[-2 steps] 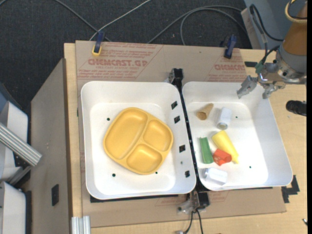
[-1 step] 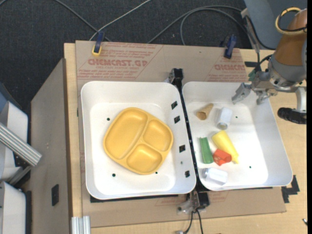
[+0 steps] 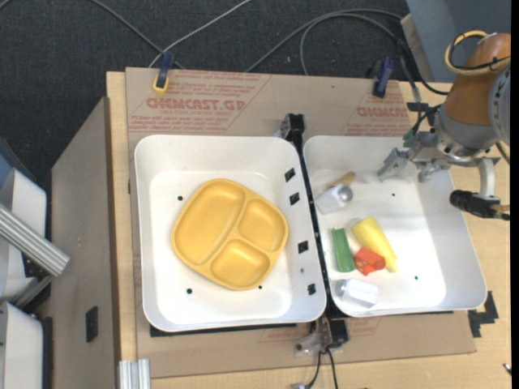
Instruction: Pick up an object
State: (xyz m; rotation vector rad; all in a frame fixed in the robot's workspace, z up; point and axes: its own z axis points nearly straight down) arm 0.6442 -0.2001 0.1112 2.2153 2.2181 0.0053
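Yellow divided plate [image 3: 230, 233] in left bin [image 3: 154, 217], far left of the pincer. Green stick [image 3: 342, 249], yellow cone [image 3: 375, 240], red block [image 3: 370, 260] lie below-left of it. Pincer [image 3: 408, 162] over right bin [image 3: 454, 250], fingers spread, holding nothing.

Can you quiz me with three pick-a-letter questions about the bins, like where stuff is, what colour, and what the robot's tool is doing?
1. Where is the yellow tray?
A. left bin
B. right bin
C. on the floor

2. What colour is the stick beside the yellow cone?
A. blue
B. green
C. pink

3. Where is the tool?
A. touching the tray
B. lifting the red block
C. over the right bin's far end, apart from the toys

Answers: 1 A, the tray lies in the left bin. 2 B, the stick is green. 3 C, the tool is above the right bin, away from the red block.
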